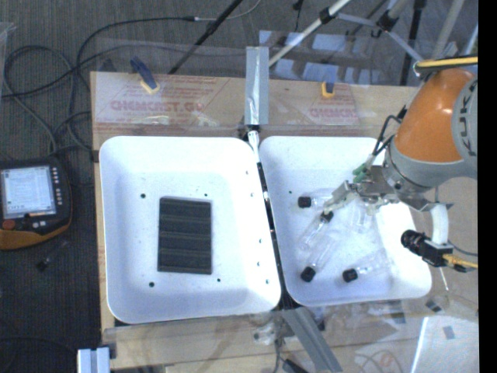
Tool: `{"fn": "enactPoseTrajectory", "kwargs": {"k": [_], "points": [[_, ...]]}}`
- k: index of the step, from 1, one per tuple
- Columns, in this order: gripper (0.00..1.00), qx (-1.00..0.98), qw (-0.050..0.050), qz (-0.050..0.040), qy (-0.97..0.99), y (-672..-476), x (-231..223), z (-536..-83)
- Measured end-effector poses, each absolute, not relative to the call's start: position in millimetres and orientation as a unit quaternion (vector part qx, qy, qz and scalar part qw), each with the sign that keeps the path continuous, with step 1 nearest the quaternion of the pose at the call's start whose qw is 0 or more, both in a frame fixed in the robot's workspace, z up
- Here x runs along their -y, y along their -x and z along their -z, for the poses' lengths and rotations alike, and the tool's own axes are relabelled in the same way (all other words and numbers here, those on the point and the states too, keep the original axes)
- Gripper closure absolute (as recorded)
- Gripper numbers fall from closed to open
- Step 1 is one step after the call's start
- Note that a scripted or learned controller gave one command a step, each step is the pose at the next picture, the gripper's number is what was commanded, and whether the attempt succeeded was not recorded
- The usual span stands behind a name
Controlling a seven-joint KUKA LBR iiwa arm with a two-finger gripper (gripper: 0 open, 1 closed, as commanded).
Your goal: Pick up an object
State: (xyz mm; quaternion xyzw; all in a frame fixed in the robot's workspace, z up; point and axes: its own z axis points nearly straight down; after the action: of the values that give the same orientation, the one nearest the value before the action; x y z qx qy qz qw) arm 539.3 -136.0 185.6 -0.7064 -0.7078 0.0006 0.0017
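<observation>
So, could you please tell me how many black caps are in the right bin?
4: one at upper left, one mid, two near the front. Others may be hidden under the arm.

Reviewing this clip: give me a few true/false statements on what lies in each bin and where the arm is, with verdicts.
1. A dark ribbed rectangular block lies in the left bin. True.
2. The clear bottles with black caps lie in the left bin. False: they lie in the right bin.
3. The arm is over the right bin. True.
4. The dark block stands propped against the bin wall. False: it lies flat on the bin floor, away from the walls.
5. The gripper hangs over the dark block. False: it is among the clear bottles in the right bin.
</observation>
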Motion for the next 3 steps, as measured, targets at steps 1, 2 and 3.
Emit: {"fn": "enactPoseTrajectory", "kwargs": {"k": [1, 2, 3], "points": [[0.0, 0.721, 0.001, 0.0, 0.693, -564.9, 144, -93], [1.0, 0.721, 0.001, 0.0004, 0.693, -565.3, 144, -103], [1.0, 0.698, 0.0, -0.0009, 0.716, -583.9, 87, -183]]}}
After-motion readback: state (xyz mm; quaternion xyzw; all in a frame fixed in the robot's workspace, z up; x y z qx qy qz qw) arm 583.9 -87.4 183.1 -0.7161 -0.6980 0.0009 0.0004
